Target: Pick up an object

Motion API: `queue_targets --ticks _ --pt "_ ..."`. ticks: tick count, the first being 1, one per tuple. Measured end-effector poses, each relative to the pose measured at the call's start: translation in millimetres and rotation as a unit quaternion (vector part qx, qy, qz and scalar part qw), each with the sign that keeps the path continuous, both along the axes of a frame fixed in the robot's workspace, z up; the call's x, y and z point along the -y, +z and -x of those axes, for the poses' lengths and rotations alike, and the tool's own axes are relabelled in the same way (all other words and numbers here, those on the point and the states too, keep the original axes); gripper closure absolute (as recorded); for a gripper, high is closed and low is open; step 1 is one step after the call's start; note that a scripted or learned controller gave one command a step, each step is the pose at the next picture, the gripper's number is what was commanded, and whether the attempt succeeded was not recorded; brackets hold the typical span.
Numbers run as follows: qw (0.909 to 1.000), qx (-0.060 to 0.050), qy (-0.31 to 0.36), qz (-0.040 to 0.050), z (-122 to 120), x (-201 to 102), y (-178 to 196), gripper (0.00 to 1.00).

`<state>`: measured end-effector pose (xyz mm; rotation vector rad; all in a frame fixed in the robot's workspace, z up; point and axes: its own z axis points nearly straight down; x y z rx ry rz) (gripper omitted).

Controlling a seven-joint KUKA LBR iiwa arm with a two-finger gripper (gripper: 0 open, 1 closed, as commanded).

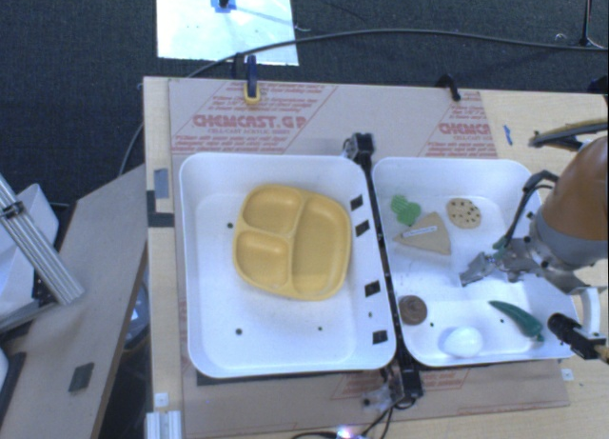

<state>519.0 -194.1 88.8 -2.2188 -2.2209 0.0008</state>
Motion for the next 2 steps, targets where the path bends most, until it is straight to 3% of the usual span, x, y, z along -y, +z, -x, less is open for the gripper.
queue_targets --ticks 1,2 --pt "1.0000 0.002 0.000 0.0012 -1 1 13 1.00" --pt "1.0000 0.005 0.001 0.0020 0 4 77 1.00"
